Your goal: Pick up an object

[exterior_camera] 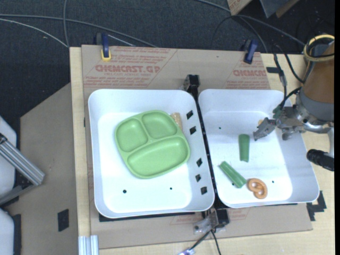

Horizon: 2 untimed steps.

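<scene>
Lying in the right bin [297, 142] are two green cylinders [244, 147] [232, 173] and an orange pretzel [257, 187]; the tool [271, 125] hovers above this bin, near the upright cylinder, with open fingers and nothing between them. On the table [133, 62], the left bin [106, 185] carries a green divided plate [152, 143].

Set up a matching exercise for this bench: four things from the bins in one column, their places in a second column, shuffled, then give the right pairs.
Things
1. green divided plate
2. upright green cylinder
3. slanted green cylinder
4. orange pretzel

Places
A. right bin, near its front rim, beside the slanted cylinder's lower end
B. left bin, about its middle
C. right bin, lying on a diagonal, in front of the other cylinder
D. right bin, nearest the gripper

Pairs: 1-B, 2-D, 3-C, 4-A
</scene>
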Each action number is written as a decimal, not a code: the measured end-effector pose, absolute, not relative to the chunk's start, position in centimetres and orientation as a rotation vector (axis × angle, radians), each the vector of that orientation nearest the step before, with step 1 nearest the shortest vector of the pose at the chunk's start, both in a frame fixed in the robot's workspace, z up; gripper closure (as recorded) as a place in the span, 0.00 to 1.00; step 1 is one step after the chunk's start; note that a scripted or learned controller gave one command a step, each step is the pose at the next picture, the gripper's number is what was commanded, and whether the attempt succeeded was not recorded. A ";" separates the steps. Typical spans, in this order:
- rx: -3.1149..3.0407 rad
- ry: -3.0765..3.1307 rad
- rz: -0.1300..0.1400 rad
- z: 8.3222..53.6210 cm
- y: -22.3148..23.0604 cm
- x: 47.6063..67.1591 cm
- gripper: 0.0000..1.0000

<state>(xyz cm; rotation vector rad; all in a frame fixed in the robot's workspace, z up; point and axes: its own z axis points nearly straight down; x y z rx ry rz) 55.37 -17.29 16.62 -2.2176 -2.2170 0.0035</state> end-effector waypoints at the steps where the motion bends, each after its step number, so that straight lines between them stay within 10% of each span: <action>1: -2.219 -2.220 0.001 10.7 -17.1 56.0 0.00; 2: -2.221 -2.221 -0.002 12.0 -17.2 56.1 1.00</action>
